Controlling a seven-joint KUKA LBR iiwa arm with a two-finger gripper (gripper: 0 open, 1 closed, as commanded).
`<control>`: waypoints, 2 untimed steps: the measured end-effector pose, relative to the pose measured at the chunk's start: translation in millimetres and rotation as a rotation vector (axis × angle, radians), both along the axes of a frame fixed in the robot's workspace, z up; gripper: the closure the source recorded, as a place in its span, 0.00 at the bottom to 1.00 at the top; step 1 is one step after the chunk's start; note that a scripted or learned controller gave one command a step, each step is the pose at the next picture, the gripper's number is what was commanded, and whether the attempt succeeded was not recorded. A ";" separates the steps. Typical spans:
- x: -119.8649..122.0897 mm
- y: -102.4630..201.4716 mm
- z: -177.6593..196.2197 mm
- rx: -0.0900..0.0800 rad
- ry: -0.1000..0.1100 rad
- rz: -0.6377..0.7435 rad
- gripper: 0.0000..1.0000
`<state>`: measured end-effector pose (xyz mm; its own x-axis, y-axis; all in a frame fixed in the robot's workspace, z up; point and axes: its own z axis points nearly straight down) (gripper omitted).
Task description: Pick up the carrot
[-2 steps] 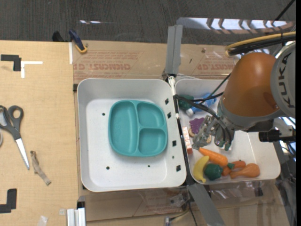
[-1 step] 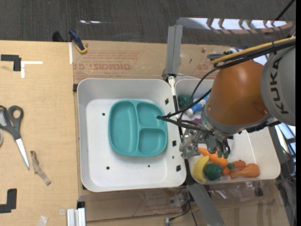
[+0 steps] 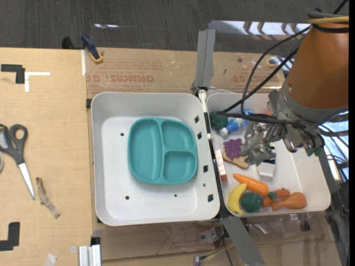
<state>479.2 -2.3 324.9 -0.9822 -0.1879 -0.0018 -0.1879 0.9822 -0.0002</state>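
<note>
While the table (image 3: 44, 148) carries two white bins, the left bin (image 3: 105, 165) holds a teal divided plate (image 3: 163, 150). Over the right bin (image 3: 316, 190) hangs the arm (image 3: 321, 60), its jaws (whether spread or pressed together, I cannot tell) at (image 3: 259, 151). Just below them, apart, lies the carrot (image 3: 250, 182), beside a banana (image 3: 237, 198).

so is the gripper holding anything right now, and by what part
Cannot be told: the gripper hangs over the right bin, above the carrot, which lies on the bin floor.
</note>
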 end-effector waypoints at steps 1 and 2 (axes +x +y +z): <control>-0.1 0.1 -0.1 0.000 0.000 0.000 0.00; 28.4 -32.2 -133.9 0.000 0.002 -0.401 0.00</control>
<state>507.6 -34.5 191.0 -0.9776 0.2105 0.0006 0.2105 0.9776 -0.0002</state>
